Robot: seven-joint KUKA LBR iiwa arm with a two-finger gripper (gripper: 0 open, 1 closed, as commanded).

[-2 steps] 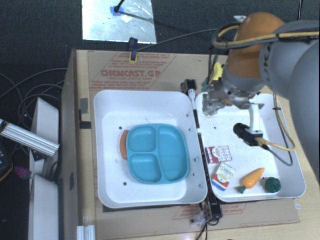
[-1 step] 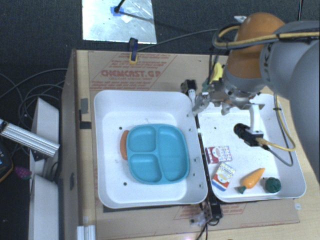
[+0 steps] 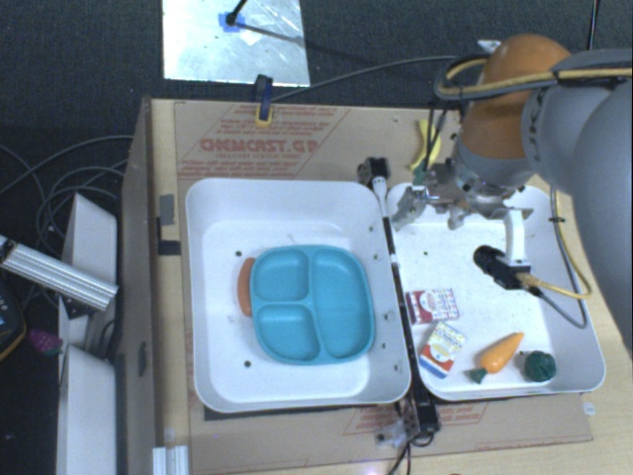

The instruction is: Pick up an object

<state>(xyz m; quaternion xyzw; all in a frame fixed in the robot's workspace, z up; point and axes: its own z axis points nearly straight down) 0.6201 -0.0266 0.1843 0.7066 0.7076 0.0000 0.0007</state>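
The arm (image 3: pixel 586 132) is seen entering from the right edge of the camera view, in its upper right quarter. The last grey link is presented large and close to the camera, and its outline is slightly blurred. The orange band (image 3: pixel 506 87) is located at the left end of this link, directly above the wrist. A cable loop (image 3: pixel 463 71) is routed around the upper left side of the band. Below the band, the wrist is directed downward, toward the bench. The gripper (image 3: pixel 457 204) is mounted beneath the wrist and is viewed from above as a pale metallic body extended to the left. The gripper's lower end is hidden by its own body.
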